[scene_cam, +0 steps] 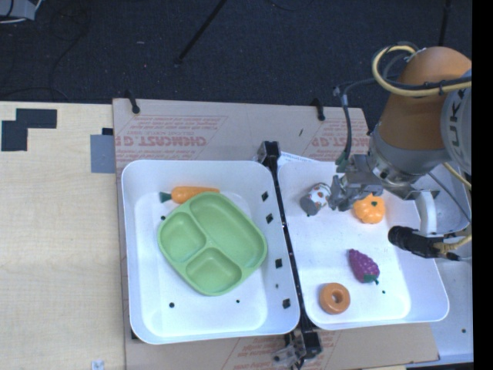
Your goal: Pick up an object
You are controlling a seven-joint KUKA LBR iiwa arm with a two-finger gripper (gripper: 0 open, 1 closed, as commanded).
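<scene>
My gripper [341, 195] hangs low over the far part of the right bin [427, 303]. It sits between a small white and red toy [314, 199] on its left and an orange pumpkin-like toy [370, 210] on its right, close to both. A purple bunch of grapes [363, 266] lies nearer the front of that bin, and a tan donut [335, 297] lies in front of the grapes. I see nothing lifted off the bin floor.
The left bin [142, 299] holds a green divided plate [212, 243] with an orange carrot [192, 194] at its far edge. A black divider [281, 237] separates the bins. A black part of the arm [412, 241] reaches over the right bin's right side.
</scene>
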